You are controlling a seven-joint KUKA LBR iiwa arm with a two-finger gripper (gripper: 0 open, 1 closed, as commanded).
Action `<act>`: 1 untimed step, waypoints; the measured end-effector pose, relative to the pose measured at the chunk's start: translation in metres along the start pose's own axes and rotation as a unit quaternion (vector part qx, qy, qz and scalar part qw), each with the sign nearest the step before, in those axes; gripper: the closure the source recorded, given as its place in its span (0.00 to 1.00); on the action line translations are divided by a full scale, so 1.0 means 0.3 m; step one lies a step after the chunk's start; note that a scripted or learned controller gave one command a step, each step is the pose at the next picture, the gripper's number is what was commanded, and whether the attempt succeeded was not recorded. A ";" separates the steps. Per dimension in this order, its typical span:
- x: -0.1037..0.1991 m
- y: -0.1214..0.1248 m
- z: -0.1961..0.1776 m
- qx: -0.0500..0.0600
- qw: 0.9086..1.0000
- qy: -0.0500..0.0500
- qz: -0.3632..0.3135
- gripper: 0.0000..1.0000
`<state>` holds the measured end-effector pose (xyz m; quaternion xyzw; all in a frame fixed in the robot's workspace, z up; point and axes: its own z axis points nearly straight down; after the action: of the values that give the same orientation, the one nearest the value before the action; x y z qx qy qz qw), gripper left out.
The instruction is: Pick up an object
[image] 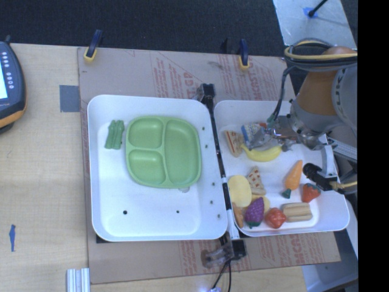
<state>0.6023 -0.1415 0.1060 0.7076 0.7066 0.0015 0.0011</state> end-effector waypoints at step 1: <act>-0.233 -0.194 0.017 -0.007 1.000 0.000 0.001 0.00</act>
<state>0.5440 -0.2112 0.1006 0.7081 0.7061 0.0059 0.0062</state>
